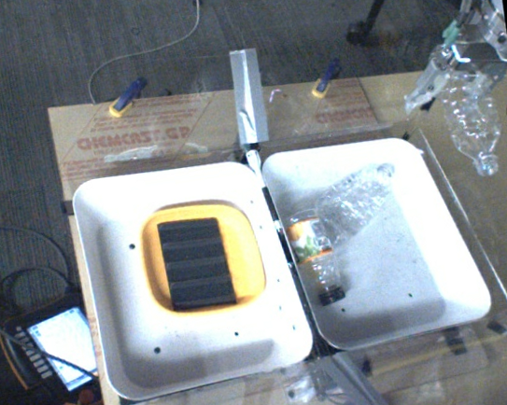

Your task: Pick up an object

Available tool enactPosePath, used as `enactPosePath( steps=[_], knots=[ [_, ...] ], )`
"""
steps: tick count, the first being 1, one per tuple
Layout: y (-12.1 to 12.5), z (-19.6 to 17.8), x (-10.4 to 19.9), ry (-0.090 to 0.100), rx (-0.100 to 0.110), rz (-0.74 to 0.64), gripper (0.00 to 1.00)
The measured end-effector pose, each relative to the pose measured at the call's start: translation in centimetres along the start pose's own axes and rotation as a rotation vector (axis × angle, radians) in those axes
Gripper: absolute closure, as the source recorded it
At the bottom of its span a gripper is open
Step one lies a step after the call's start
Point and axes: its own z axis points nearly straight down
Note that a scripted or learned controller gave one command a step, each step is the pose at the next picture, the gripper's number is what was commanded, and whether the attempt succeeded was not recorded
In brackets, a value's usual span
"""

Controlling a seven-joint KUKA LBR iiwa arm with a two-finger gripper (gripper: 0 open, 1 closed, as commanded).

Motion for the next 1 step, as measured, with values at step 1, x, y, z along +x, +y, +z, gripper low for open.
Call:
enactPosePath(
  steps=[1],
  knots=[
    [-2.01,-8.79,1.83,0.001,0.0,0.168,0.0]
  ],
)
